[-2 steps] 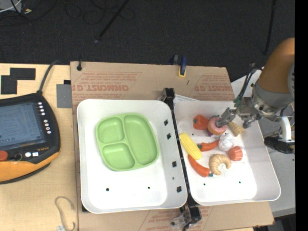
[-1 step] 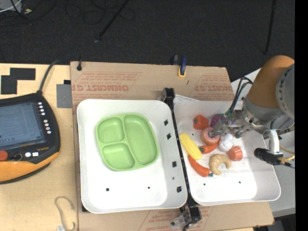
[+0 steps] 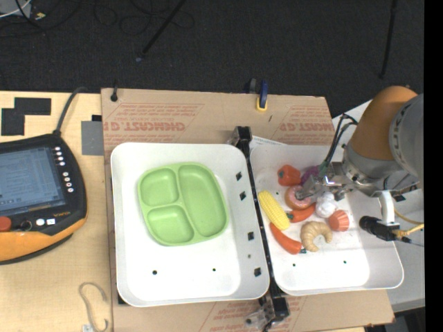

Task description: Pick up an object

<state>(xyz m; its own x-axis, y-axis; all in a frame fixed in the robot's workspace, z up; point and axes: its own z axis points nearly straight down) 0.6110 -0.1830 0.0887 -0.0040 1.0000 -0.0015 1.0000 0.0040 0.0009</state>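
Toys (image 3: 304,209): lying heaped in the right bin's (image 3: 374,268) left half, near its rear edge, directly under the gripper.
Gripper (image 3: 325,183): hanging low over the heap; whether it is gripping anything I cannot tell.
Arm (image 3: 387,133): reaching in over the right bin's right edge, orange band showing above the wrist.
Corn cob (image 3: 274,209): lying tilted along the right bin's left edge.
Croissant (image 3: 315,234): sitting at the front of the heap, beside a red pepper (image 3: 285,239).
Tomato (image 3: 288,175): resting at the rear of the heap.
Green divided plate (image 3: 183,203): sitting in the middle of the left bin (image 3: 131,268).
Tablet controller (image 3: 38,196): lying at the bench's left edge, well apart from both bins.
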